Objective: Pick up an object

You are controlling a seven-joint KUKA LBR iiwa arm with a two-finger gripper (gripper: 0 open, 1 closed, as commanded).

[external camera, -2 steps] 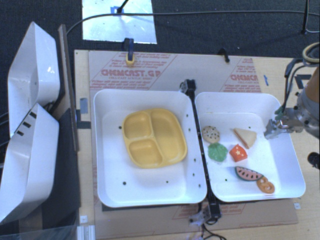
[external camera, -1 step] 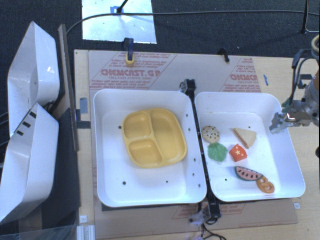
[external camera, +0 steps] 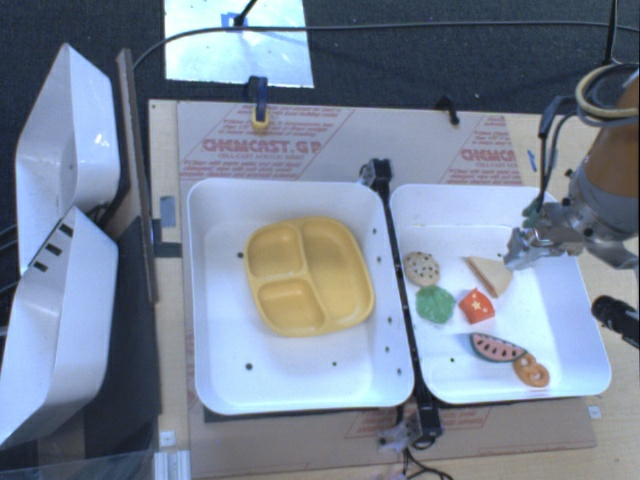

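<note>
Sandwich wedge (external camera: 489, 273) lying in right bin (external camera: 560, 378), upper middle of it, centre-right of frame. Gripper (external camera: 528, 248) hovering just right of and slightly above wedge in frame, near, contact unclear. Finger opening: cannot tell; nothing seen held. Wedge long axis running left-right, point toward lower right. Judging wedge nearest target: short shift left and down needed. Red piece (external camera: 477, 306), green piece (external camera: 435, 304), cookie (external camera: 421, 267) sitting further left; melon slice (external camera: 497, 348), pretzel (external camera: 532, 371) lower.

Yellow divided plate (external camera: 308, 274) sits in the left bin (external camera: 215, 368). Right bin (external camera: 575, 308) has a cookie (external camera: 421, 267), green piece (external camera: 435, 304), red piece (external camera: 476, 306), sandwich wedge (external camera: 490, 273), watermelon slice (external camera: 496, 348) and pretzel (external camera: 531, 371). Gripper (external camera: 525, 250) hovers beside the wedge, frame's right.
</note>
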